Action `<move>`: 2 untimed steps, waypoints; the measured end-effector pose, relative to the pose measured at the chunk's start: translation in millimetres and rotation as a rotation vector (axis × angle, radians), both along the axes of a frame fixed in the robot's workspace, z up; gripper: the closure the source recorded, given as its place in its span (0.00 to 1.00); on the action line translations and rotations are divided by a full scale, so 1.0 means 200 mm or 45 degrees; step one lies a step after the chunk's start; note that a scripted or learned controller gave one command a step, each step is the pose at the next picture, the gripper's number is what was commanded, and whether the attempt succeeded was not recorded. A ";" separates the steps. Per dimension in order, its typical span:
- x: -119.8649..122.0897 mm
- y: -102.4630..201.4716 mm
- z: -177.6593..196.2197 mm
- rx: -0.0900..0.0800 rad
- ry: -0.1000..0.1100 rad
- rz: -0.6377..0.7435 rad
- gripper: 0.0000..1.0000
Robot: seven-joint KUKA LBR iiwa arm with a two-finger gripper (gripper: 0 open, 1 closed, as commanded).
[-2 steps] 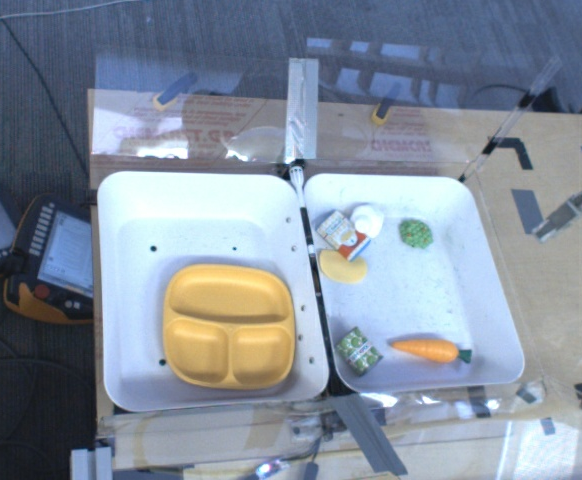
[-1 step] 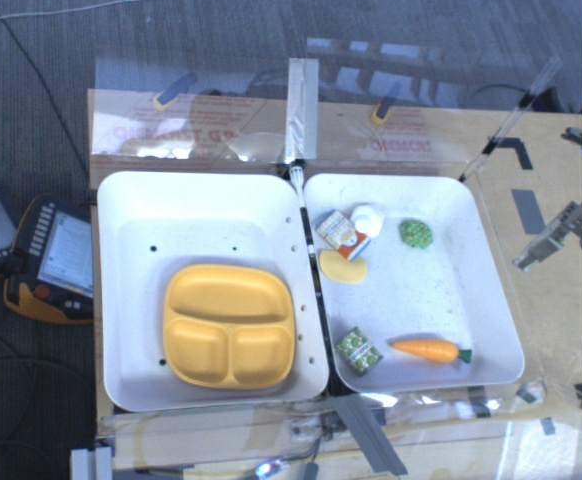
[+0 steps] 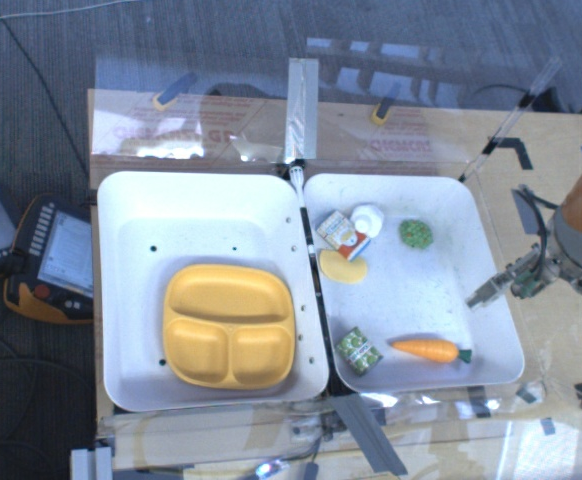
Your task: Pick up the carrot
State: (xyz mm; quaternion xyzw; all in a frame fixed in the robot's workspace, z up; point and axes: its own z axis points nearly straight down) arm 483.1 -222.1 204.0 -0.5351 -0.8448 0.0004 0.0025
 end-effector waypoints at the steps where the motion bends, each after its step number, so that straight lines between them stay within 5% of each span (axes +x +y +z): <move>1: 0.05 0.00 0.39 -0.002 -0.004 0.110 1.00; 2: 0.01 0.04 -0.56 -0.005 -0.012 -0.133 1.00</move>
